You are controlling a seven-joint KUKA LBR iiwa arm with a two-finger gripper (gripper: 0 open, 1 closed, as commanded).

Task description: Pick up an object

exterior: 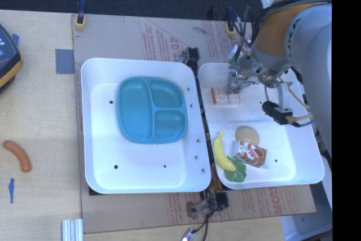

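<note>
The right bin [293, 169] holds a small orange-and-white box [224, 96] at its far left. Near its front lie a yellow banana [223, 153], a green leafy piece [236, 172], a beige round item [247, 134] and a red-and-white carton [250, 154]. My gripper [235, 83] hangs at the far side of the right bin, right above the orange-and-white box, its metal fingers pointing down at the box's far edge. The arm's grey body and orange band [282, 25] cover the bin's far right corner.
The left bin [98, 121] holds a blue divided plate [152, 109]. A sausage toy [17, 155] lies on the bench to the far left, beside a dark device [7, 59] at the left edge. A black cable part [279, 113] hangs over the right bin.
</note>
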